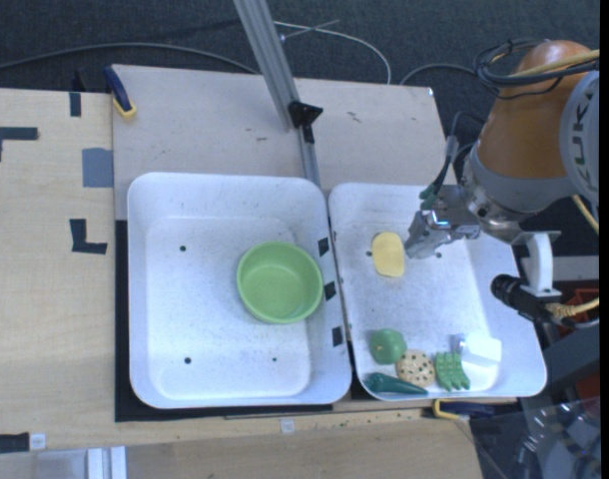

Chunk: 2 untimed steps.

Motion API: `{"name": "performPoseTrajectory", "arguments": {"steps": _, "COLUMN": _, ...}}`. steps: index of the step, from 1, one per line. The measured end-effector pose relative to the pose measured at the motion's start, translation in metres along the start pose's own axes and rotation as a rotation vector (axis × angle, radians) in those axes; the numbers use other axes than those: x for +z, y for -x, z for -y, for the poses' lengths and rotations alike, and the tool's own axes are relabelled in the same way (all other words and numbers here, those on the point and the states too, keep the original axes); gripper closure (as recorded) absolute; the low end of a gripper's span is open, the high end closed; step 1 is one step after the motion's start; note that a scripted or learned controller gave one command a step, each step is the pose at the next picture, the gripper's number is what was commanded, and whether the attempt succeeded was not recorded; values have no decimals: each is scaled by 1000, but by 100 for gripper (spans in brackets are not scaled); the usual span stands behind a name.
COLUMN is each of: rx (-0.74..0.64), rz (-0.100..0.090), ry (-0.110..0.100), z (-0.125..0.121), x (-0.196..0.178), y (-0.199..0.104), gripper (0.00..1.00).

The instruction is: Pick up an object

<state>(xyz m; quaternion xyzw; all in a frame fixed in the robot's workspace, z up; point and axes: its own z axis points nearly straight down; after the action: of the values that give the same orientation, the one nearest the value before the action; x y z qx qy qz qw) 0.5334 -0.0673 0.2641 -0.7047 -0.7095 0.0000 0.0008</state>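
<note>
Yellow rounded object (388, 254) lying on the floor of the right bin (504, 297), toward its upper left part, clear of the walls. Just to its right, gripper (420, 244) hanging low over the same bin, metal tip close beside the yellow piece, touching or not impossible to judge; finger state impossible to tell too, nothing seen held. Grey arm (529, 168) with orange band reaching in from the right edge. Along the near wall of the right bin, a cluster: green ball (387, 345), speckled tan cookie (415, 368) touching it, dark teal stick (394, 384) below both, ridged green toy (451, 370) to the right, white block (481, 349) beside that. In the left bin (160, 267), green bowl (279, 282) upright near the right half, well apart from the cluster
</note>
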Motion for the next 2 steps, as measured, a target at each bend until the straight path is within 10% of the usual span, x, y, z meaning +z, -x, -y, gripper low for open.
{"name": "performPoseTrajectory", "arguments": {"steps": 2, "rx": 1, "rz": -1, "ry": -4, "z": 31, "x": 28, "y": -98, "gripper": 100}}
